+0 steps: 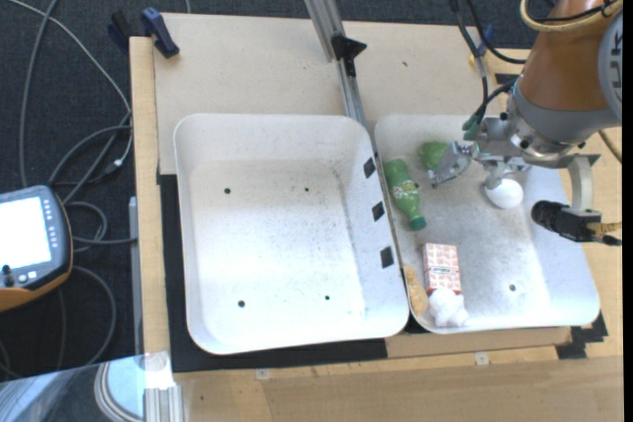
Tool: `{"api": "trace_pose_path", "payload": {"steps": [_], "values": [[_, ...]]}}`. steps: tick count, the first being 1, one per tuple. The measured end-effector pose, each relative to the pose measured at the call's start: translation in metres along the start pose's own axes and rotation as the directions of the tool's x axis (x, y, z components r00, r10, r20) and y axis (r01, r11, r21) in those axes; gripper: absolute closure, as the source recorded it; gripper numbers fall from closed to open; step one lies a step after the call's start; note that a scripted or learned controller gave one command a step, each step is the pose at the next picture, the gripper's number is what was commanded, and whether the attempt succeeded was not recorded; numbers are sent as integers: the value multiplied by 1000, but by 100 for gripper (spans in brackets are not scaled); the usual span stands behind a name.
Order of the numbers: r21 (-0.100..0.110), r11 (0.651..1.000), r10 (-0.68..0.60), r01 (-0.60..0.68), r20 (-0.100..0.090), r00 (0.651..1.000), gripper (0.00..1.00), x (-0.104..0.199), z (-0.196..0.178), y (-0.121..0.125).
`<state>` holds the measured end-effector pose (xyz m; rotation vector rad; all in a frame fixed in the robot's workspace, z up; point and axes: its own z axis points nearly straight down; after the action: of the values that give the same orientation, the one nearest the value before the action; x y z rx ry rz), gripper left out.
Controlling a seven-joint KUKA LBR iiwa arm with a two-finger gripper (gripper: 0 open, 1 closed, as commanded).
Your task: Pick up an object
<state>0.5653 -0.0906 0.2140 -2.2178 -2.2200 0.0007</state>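
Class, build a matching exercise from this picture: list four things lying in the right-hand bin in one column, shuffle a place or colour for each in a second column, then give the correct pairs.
Things
1. green bottle
2. red and white carton
3. white ball
4. small green object

Descriptions
A. near the bin's front edge, beside a small white object
B. lying along the bin's left wall
C. round and white, just under the arm's wrist
D. at the back of the bin, above the bottle's top end

Pairs: 1-B, 2-A, 3-C, 4-D
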Motion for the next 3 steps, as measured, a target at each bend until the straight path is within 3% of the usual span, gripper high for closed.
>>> {"api": "trace_pose_path", "payload": {"steps": [1, 3], "values": [[-1, 1000, 1, -1, 0, 1000, 0, 0, 0, 0], [7, 1000, 1, -1, -1, 1000, 0, 11, 118, -3]]}}
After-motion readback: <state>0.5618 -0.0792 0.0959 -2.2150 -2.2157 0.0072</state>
